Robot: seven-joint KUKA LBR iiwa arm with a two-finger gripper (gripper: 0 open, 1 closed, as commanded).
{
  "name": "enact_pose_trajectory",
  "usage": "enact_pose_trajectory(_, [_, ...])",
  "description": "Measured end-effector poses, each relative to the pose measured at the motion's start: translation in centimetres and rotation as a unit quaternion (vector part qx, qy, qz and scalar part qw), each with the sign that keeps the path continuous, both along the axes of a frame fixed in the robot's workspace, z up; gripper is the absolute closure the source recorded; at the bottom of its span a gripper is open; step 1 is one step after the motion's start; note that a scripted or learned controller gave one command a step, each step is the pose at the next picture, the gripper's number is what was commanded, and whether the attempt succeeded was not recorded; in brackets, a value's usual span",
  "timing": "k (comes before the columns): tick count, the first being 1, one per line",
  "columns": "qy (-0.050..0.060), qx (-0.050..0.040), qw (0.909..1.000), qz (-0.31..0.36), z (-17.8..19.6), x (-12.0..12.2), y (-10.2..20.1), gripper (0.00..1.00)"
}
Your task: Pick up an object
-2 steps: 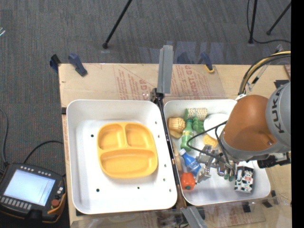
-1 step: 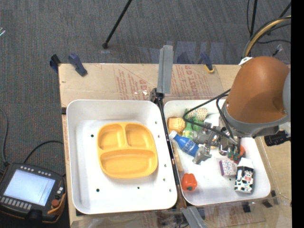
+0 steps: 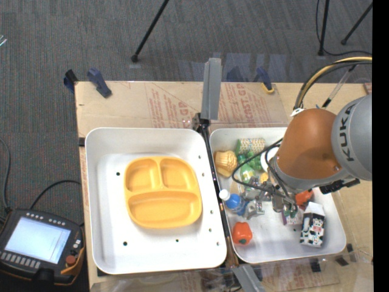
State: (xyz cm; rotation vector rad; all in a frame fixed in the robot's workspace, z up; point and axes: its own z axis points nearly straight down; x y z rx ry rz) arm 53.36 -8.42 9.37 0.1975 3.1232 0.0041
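Whether the jaws stand wide or narrow I cannot tell, because the gripper (image 3: pixel 275 201) is low in the right bin (image 3: pixel 337 248) and the orange band (image 3: pixel 310 148) of the arm covers most of it from above; dark metal parts show under the band, just above the clutter; nothing can be seen held there.

Right bin holds many small things close together; a yellow woven basket-like piece (image 3: pixel 225 160) lies near its left wall; beside it, toward the back, is a pale corn cob (image 3: pixel 251 145); green items (image 3: pixel 247 174) lie between the corn and the gripper; a small bottle with a white cap (image 3: pixel 225 195) rests near the left wall; a blue and grey object (image 3: pixel 248 205) is touching or almost touching the gripper parts; a red-orange pepper (image 3: pixel 242 233) sits apart at the front; a small carton with a cow pattern (image 3: pixel 312 226) stands near the right front corner.

Left bin (image 3: pixel 100 248) holds a yellow divided tray (image 3: pixel 163 191), lying flat in the middle.
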Motion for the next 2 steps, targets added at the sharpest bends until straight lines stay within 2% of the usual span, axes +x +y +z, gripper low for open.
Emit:
enact_pose_trajectory(1, [-0.001, 0.0018, 0.9963, -0.086, 0.0, -0.44, 0.05, 1.0])
enact_pose_trajectory(2, [0.002, 0.0009, 0.9963, -0.086, -0.23, -0.64, -0.02, 0.0])
